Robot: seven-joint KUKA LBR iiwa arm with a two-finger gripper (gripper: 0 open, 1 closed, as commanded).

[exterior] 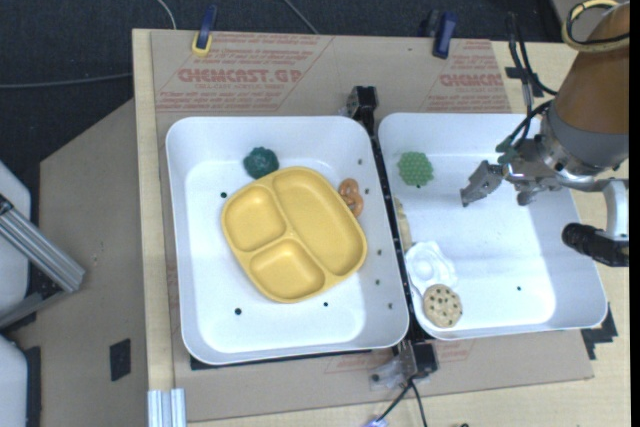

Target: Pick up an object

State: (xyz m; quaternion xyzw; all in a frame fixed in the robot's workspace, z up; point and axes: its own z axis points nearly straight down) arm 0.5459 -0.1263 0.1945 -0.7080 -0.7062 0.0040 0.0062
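On the left of the worktop we see the left bin holding a yellow divided plate, with a dark green lump just beside its upper edge and a small brown piece at its right rim. Moving right, the right bin carries a light green broccoli-like piece, a white fried-egg shape and a cookie near its left wall. Further right, the end effector hangs with fingers spread apart, gripping nothing. We judge this the approach step; next it should centre over one object (the green piece lies nearest) and descend. The arm's upper part is cut off at the right edge.
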